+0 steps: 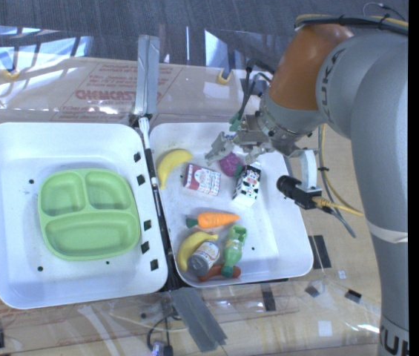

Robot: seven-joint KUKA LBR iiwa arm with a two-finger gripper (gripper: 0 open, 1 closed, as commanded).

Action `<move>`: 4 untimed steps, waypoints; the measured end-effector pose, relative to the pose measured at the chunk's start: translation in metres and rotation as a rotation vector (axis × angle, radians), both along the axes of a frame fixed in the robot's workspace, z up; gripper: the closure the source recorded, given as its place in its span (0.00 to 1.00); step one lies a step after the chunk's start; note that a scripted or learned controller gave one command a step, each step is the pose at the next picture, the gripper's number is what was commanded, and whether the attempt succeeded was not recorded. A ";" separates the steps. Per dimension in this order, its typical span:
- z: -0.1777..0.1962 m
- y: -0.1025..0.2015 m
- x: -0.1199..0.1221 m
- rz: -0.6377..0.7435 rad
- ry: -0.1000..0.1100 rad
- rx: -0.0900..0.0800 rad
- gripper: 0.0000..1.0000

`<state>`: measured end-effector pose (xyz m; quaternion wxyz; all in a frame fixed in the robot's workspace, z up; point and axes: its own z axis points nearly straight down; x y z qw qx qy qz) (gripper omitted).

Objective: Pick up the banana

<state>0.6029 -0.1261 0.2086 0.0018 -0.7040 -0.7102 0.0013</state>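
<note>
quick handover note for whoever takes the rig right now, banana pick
Gripper: over the upper middle of the right bin, above a purple item; nothing visibly between its fingers.
Bananas: one banana lies at the right bin's upper left, by the divider; a second banana lies near the front, partly under a jar.
Nearby: red-and-white carton, cow-print carton, carrot, green bottle.
Left bin holds a green divided plate.
Done: no pick yet.
Left: move to a banana, grasp, lift.
</note>
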 end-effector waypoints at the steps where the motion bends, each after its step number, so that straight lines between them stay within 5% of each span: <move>1: -0.017 0.090 0.054 0.128 -0.003 0.000 0.00; 4: -0.017 0.093 0.054 0.214 0.000 0.000 0.00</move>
